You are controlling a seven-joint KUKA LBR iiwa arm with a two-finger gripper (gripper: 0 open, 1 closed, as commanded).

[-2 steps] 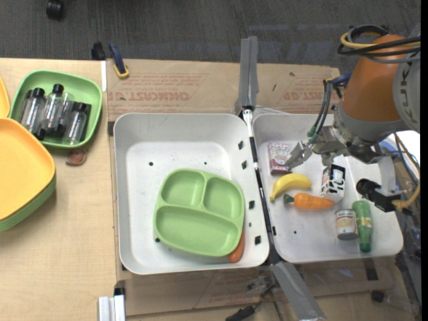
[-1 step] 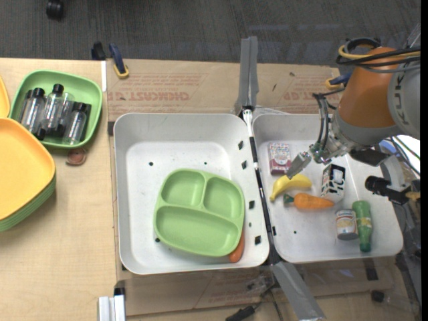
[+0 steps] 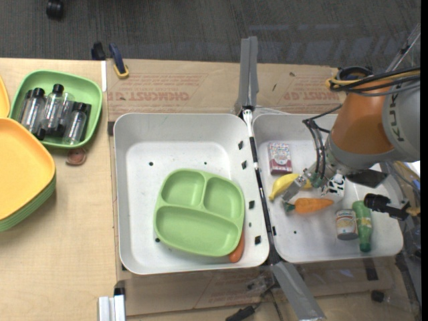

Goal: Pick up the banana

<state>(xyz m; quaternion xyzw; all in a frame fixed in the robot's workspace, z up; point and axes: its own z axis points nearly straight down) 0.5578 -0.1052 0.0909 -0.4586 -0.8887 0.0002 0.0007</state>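
1. Desk (image 3: 67, 246): carries two white bins side by side, with the left bin (image 3: 134, 179) holding a green divided plate (image 3: 200, 211).
2. Arm (image 3: 364, 129): enters from the right, lowered over the right bin (image 3: 394, 243).
3. Banana (image 3: 281, 185): lies in the right bin near the divider, long axis slanted from lower left to upper right.
4. Carrot (image 3: 313, 206): just below the banana.
5. Jaws (image 3: 309, 180): just right of the banana, at its upper end; released or clenched, cannot tell.
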